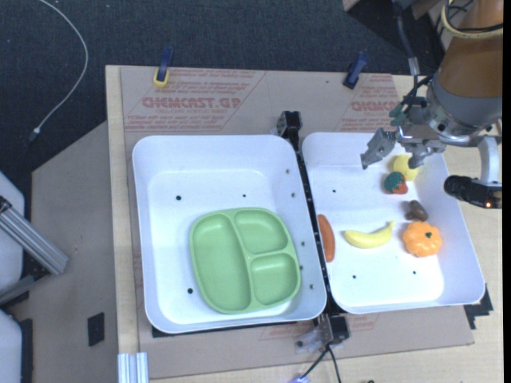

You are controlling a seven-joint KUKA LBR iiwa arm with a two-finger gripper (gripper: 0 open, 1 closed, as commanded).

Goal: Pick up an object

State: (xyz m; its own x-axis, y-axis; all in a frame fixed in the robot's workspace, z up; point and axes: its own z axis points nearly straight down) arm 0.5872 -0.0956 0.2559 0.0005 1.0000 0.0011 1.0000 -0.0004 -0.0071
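Fingers: spread apart, gripping nothing, above the right bin's far end.
Just beside them: a yellow-and-teal toy.
Nearer: brown lump, pumpkin, banana; carrot by the left wall.
Left bin: green divided plate.
Worktop: cardboard.

The arm is cut off by the picture's upper right corner. At the right bin's one o'clock, the pincer partly covers a yellow toy; its kind is unclear.
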